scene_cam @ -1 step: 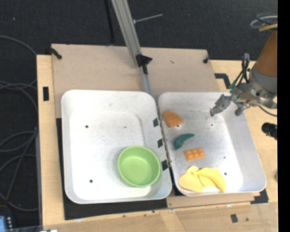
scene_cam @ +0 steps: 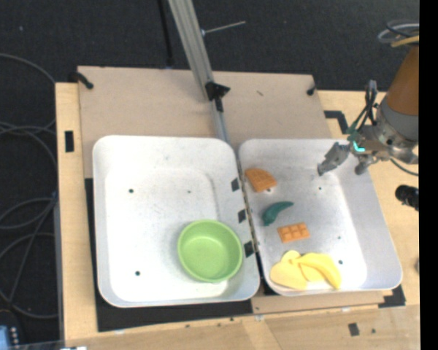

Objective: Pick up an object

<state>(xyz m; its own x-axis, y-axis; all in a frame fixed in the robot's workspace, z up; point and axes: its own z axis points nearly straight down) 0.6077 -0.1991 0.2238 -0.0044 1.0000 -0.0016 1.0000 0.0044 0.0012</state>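
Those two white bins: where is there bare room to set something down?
The left bin is bare along its far side, behind the green bowl. The right bin is bare down its right side, near the gripper. It is crowded near the divider: orange piece, teal piece, orange waffle, yellow bananas.

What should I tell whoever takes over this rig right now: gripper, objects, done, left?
Gripper: jaws open, holding nothing, at the upper right part of the right bin.
Right bin holds four objects: orange piece near its left wall, teal piece below it, small orange waffle block, yellow bananas at the near edge.
Left bin: green bowl at its near right corner.
Done: nothing picked.
Left: choose an object, descend, close, lift.
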